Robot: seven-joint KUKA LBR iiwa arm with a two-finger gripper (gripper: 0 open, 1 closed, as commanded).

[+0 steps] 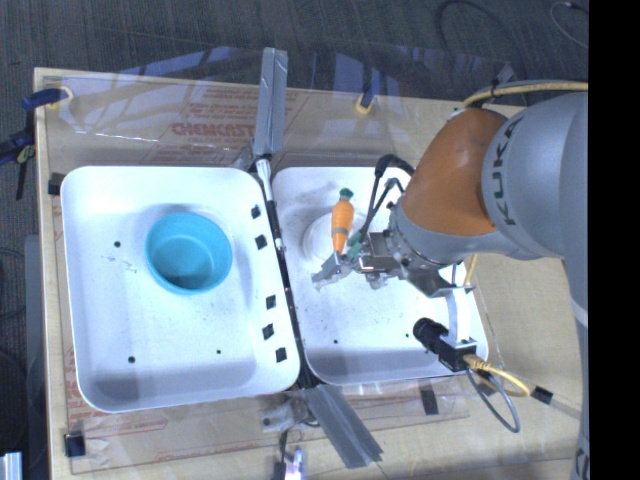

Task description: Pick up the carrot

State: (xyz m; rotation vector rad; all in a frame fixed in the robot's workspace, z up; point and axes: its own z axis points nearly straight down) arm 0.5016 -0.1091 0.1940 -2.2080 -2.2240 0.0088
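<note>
An orange carrot [342, 224] with a green top lies in the right bin [330, 358], near its back left part, pointing roughly toward the bin's far edge. It seems to rest on a pale round thing [318, 234]. My gripper [333, 267] is just in front of the carrot's lower end, very close to it, reaching in from the right. Whether it touches the carrot cannot be told from this view.
A blue bowl [189, 252] stands upright in the middle of the left bin [100, 368]. A ridge with black clips [272, 268] divides the two bins. The arm's grey and orange body [470, 188] covers the right bin's right side.
</note>
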